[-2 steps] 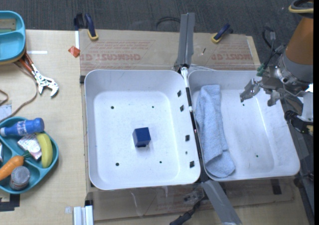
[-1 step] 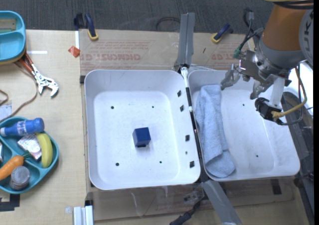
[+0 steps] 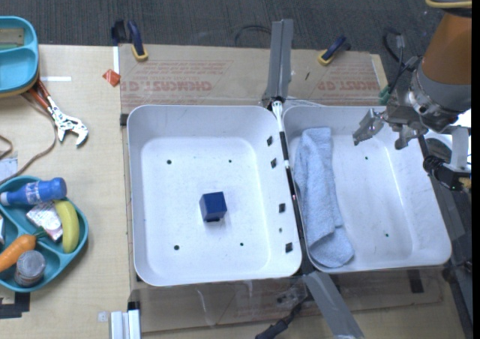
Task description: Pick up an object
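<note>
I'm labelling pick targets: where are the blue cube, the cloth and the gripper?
blue cube (image 3: pixel 214 205), camera view, its top face.
cloth (image 3: pixel 318 192), camera view, middle of its folded length.
gripper (image 3: pixel 385 130), camera view, between its fingertips.

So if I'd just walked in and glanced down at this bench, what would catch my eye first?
Probably the small blue cube, alone near the middle of the left white bin. Next, the pale blue towel lying crumpled along the left side of the right bin, and the grey arm with its orange band reaching in from the right, its gripper above that bin's far right corner. Off to the left, a blue tray holds a banana and a bottle.
</note>
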Action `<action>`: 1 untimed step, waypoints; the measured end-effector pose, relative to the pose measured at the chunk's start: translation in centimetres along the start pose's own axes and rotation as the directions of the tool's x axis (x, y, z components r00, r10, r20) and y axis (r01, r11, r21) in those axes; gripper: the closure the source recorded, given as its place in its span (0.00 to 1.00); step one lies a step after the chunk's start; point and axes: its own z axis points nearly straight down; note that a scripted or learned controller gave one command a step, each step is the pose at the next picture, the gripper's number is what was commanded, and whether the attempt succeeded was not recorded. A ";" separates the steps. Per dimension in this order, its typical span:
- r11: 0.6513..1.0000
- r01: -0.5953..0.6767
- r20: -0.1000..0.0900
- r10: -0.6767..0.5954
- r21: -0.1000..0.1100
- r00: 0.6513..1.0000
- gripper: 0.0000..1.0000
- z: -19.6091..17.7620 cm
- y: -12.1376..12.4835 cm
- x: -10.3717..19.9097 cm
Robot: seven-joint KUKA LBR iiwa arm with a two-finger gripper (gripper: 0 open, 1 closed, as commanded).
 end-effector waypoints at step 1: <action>0.995 -0.097 0.000 0.097 -0.001 0.995 0.00 -1.4 -5.3 -8.7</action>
